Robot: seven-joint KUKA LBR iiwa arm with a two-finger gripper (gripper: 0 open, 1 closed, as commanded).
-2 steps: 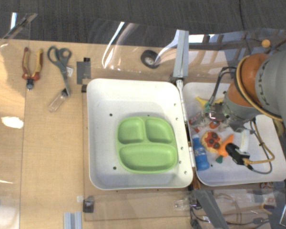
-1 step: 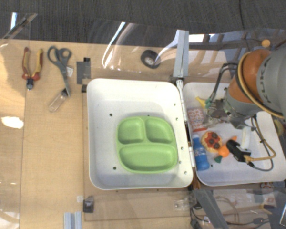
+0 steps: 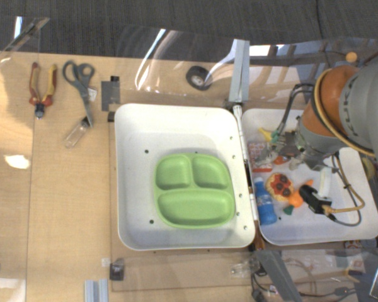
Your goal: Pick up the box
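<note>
While end effector (image 3: 288,148) hangs over right bin (image 3: 365,231), grip state unclear, box (image 3: 257,155) just left.

A pale wooden bench (image 3: 50,200) meets dark, seemingly carpeted floor (image 3: 176,5), with glare at left.

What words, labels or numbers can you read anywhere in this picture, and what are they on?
No text reads clearly.
Small box in the right bin: printed pattern, too blurred to read.
Blue bottle: any label is too small to read.
Round orange toy: spots, no letters.
Green tray, scissors, pliers: no markings visible.
</note>
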